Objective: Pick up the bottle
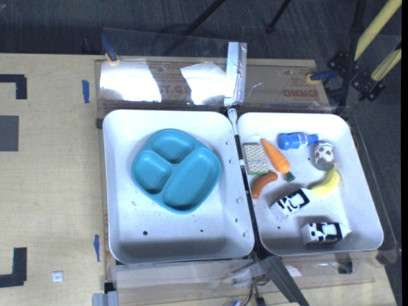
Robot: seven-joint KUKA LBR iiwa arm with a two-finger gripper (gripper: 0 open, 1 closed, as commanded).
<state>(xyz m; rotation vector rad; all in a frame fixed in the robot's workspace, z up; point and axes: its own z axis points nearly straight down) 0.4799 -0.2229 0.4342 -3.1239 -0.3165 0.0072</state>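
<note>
A small blue bottle (296,140) lies on its side near the far edge of the right bin (364,190), its cap end pointing right. A carrot (276,156) lies just to its lower left and a white ball with red marks (324,153) just to its right.
The right bin also holds a patterned sponge (255,158), an orange sausage-shaped piece (263,183), a banana (326,183) and two black-and-white cow toys (291,202) (323,232). The left bin (121,222) holds a blue divided plate (176,169). A clear wall (236,75) stands behind the bins.
</note>
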